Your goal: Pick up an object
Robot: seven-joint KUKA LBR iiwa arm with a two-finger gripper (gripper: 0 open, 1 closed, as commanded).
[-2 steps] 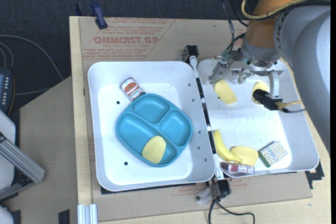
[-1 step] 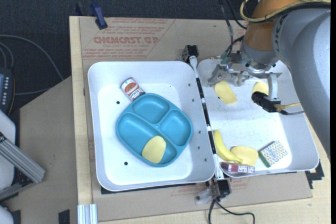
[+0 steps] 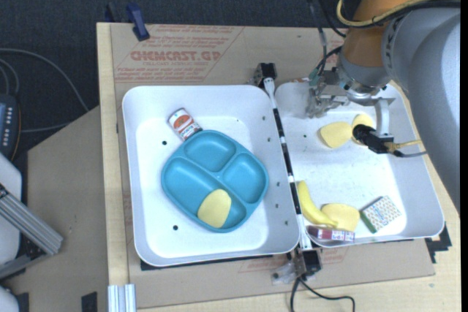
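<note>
My gripper (image 3: 322,103) hangs over the far left corner of the right bin (image 3: 409,186), under the arm's orange band. Just in front of it lies a pale yellow piece (image 3: 336,134), a short way apart from the gripper. A second yellow bit (image 3: 363,120) sits beside it, partly behind a black part of the arm. Near the bin's front lie a banana (image 3: 307,204), a yellow lump (image 3: 341,215), a patterned block (image 3: 381,213) and a small can (image 3: 330,234). I see nothing held in the gripper.
The left bin (image 3: 146,215) holds a blue divided plate (image 3: 219,164) with a yellow item (image 3: 214,207) in its front compartment, and a small red-and-white can (image 3: 183,123) behind it. The grey arm covers the right bin's far right side.
</note>
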